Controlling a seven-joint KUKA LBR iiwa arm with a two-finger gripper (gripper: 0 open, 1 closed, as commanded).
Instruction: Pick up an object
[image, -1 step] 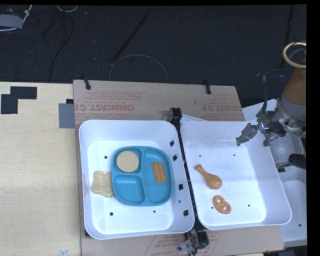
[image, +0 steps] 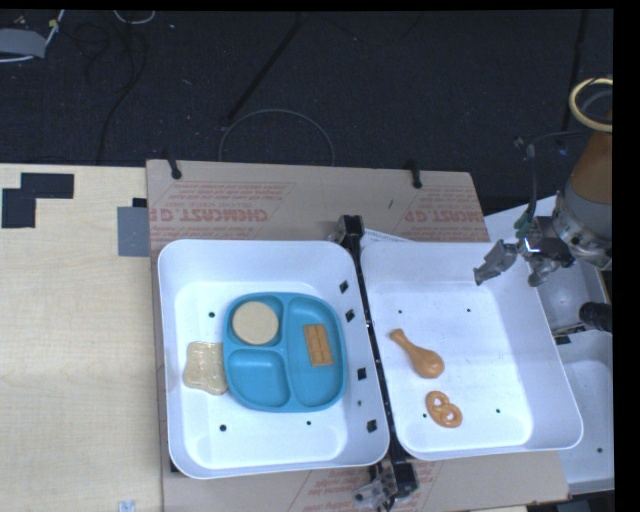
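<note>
Here the gripper (image: 520, 262) is seen over the right bin's (image: 480, 440) far right corner, fingers spread (nothing between them); a drumstick (image: 417, 353) and pretzel (image: 443, 410) lie below.

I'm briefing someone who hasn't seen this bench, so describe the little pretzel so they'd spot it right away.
Look at the right-hand white bin, the one without the blue tray. Near its front edge lies the pretzel, a small golden-brown twisted loop. Its only neighbour there, the drumstick, sits farther back and is a smooth club shape with no holes.
</note>
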